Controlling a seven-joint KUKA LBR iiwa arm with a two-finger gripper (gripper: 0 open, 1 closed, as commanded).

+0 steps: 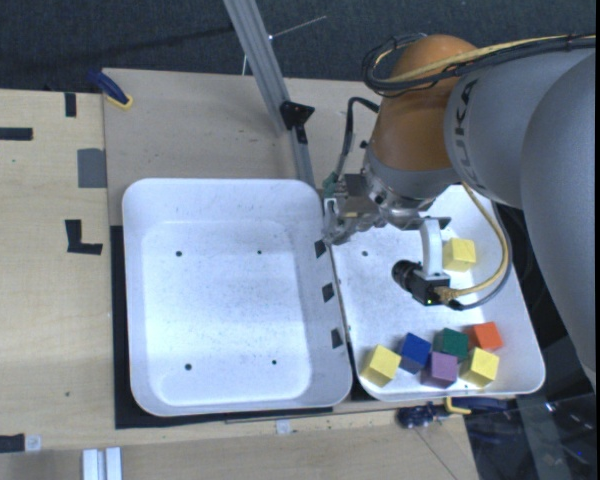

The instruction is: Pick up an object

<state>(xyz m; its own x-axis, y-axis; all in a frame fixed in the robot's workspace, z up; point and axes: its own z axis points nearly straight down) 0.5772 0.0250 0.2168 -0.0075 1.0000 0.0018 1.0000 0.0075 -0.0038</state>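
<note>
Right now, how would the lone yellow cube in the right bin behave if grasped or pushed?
The lone yellow cube looks rigid and flat-faced, so it would probably slide rather than roll. It seems small, likely light. It sits apart from the blue cube and its neighbours, so a push probably disturbs nothing else.

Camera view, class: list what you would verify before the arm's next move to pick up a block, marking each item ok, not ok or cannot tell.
1. Blocks present in the right bin: ok.
2. A target standing apart: ok, the lone yellow block sits clear of the other blocks.
3. Cluster spacing: not ok, the blue block, green block and purple block crowd together near the bin's near edge.
4. End effector above a block: not ok, it hangs by the bin's left rim, away from all of them.
5. Block already held: cannot tell.
</note>
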